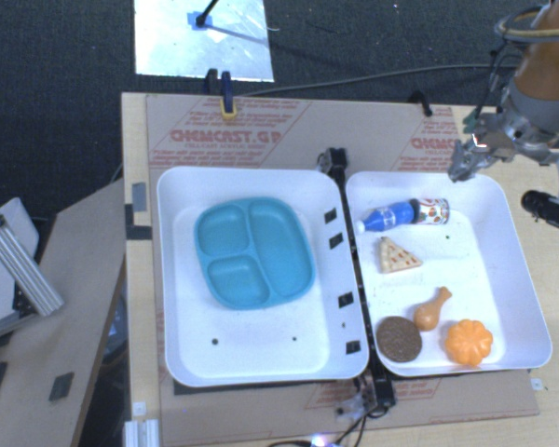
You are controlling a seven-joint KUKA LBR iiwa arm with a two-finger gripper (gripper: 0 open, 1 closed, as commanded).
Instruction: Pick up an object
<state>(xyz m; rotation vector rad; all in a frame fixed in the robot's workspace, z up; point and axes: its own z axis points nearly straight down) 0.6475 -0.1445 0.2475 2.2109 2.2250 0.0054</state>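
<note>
The right bin (517,250) holds a blue bottle with a white and red label (405,214), a tan pizza-slice wedge (398,255), a brown drumstick (432,308), a dark brown round cookie (399,339) and an orange pumpkin (469,341). My gripper (462,168) hangs over the bin's far right corner, up and to the right of the bottle, with nothing seen between its fingers. It stands clear of all the objects.
The left bin (182,277) carries a blue sectioned plate (254,251). A black hinge strip (347,259) runs between the bins. A blue and yellow clamp (226,95) sits at the bench's far edge. A metal rail (14,259) leans at the left.
</note>
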